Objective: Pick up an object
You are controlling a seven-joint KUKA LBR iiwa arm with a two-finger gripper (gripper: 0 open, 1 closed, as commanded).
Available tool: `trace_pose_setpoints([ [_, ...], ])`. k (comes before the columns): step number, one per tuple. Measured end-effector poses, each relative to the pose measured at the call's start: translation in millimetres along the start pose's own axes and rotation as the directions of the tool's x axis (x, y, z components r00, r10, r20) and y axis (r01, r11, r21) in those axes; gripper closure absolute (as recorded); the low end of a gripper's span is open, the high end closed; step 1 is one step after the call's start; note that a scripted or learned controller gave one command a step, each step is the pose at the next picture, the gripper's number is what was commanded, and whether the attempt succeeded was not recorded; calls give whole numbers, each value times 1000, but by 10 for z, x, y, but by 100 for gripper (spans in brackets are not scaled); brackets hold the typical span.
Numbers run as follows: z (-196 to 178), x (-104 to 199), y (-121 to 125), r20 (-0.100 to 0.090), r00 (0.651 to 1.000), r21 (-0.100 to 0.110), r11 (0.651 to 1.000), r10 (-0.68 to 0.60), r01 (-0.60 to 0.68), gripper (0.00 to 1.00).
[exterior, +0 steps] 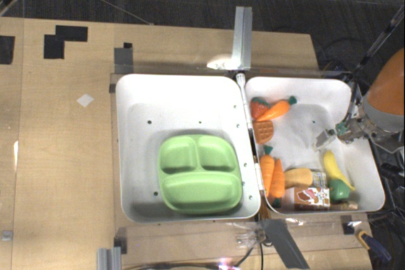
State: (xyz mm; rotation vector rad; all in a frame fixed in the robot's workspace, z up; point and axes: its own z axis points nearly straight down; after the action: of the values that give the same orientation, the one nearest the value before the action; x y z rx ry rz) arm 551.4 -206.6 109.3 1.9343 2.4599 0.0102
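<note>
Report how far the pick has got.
Done: the gripper has reached the right bin and sits just above the banana. In hand: nothing visibly held. Left: the grasp and lift. The carrots, banana and other toy food lie in the bin, and the green tray sits in the left bin.

The grey robot arm with its orange band (387, 95) is running off the right edge, most of it cut away. The small metal gripper (335, 133) is appearing too small and blurred to read. The printing on the brown labelled packet (312, 197) is staying illegible.
</note>
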Motion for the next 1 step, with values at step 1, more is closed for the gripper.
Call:
trace_pose_setpoints([
  [1,174,131,53,2,997,-1,997,-73,73,0],
])
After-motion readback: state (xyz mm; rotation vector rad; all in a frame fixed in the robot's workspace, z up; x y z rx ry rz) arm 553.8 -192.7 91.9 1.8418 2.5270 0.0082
